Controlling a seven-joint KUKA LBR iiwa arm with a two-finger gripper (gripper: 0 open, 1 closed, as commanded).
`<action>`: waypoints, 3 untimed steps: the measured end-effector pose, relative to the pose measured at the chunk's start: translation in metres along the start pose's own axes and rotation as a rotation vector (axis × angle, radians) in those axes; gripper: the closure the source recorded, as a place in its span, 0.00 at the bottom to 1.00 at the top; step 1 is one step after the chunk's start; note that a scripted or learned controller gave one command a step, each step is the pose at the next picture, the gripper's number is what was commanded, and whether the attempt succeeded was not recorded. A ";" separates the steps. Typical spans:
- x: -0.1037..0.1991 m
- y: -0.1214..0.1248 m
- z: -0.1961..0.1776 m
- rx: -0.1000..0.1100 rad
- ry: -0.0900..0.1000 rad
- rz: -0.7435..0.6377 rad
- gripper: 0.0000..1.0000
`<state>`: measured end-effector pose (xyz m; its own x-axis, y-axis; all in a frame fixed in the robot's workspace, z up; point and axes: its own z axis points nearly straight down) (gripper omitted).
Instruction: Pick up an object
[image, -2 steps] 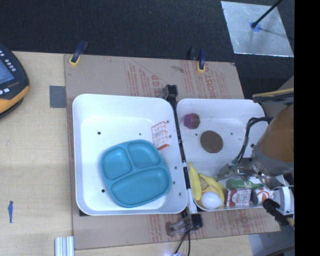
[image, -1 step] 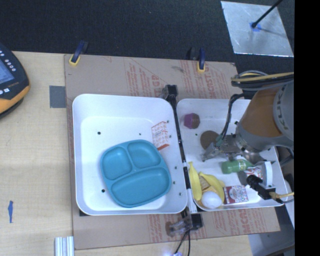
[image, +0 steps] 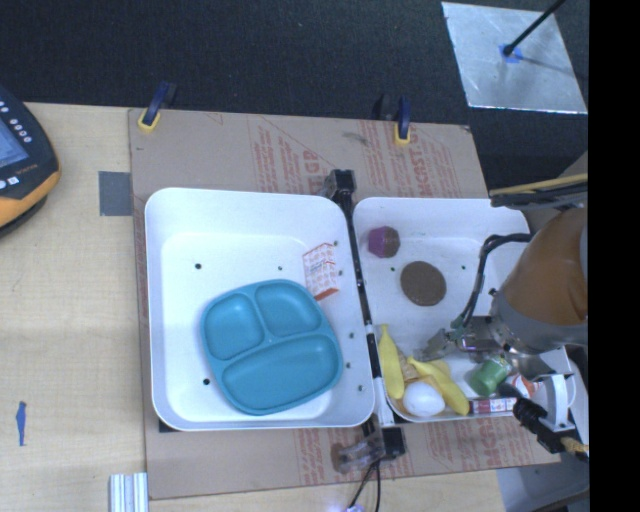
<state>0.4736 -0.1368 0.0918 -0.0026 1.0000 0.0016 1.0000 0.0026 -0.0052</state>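
Observation:
My gripper (image: 450, 343) hangs low over the near part of the right bin (image: 450, 215), at the end of the grey arm with its orange band (image: 555, 265). Its metal tip sits just above a yellow banana (image: 440, 382) and left of a small green object (image: 488, 376). A white egg (image: 423, 400) lies at the bin's front edge, beside a second yellow piece (image: 389, 364). Farther back lie a brown disc (image: 423, 283) and a purple ball (image: 383, 241). I see nothing held at the tip.
The left bin (image: 175, 225) holds a blue divided plate (image: 270, 345) and a small red-and-white carton (image: 321, 270). A red-and-white tube (image: 492, 406) lies at the right bin's front right. A yellow-and-black device (image: 20, 155) sits on the bench at far left.

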 end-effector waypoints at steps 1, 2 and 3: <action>-0.018 0.146 -0.038 -0.019 -0.006 -0.006 0.00; -0.002 0.184 0.001 -0.004 -0.002 -0.004 0.00; -0.026 0.089 0.000 0.006 -0.001 0.004 0.00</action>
